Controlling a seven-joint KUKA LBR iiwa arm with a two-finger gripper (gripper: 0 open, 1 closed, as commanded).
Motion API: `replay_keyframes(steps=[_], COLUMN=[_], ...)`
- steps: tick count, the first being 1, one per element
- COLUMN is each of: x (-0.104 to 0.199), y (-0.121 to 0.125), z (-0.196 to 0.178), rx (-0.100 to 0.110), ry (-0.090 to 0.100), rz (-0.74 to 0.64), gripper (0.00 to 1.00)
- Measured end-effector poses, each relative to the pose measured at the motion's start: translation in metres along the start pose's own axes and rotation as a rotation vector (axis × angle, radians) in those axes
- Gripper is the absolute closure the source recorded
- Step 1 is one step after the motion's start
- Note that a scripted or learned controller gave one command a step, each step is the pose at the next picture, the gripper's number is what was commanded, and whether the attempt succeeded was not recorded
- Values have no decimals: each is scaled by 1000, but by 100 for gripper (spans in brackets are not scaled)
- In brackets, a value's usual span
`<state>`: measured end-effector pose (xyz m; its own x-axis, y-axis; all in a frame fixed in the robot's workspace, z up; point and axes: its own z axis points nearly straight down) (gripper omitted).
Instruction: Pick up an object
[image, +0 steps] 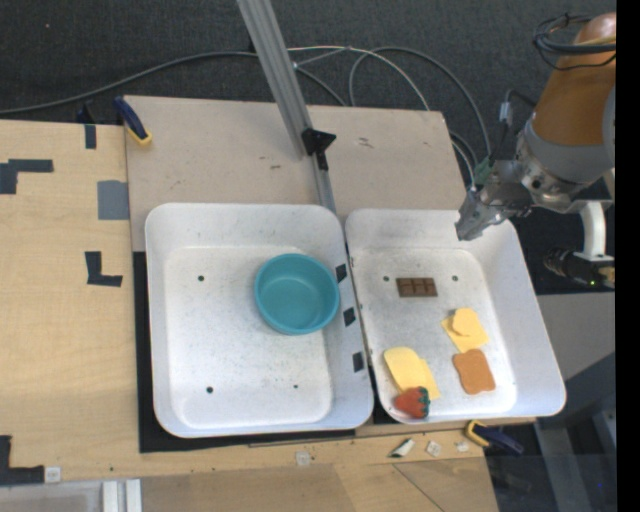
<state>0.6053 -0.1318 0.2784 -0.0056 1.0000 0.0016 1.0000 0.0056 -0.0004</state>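
Camera view | gripper (470, 228) over right bin's (530, 300) far edge, finger state unclear | brown block (417, 288), yellow pieces (465, 328), orange piece (474, 372) nearer front, apart | teal bowl (296, 293) in left bin (180, 330)

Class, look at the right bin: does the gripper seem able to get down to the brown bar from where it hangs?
Probably yes. The gripper hangs over the right bin's far corner, and the brown bar lies flat on bare floor, apart from the other pieces, with nothing between them.
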Motion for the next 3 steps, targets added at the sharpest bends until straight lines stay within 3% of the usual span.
replay_keyframes(steps=[2,3], x=[115,167], y=[-24,-36], z=[2,23], rx=[1,4], ry=[0,-1], rz=[-2,-1], gripper=[100,100])
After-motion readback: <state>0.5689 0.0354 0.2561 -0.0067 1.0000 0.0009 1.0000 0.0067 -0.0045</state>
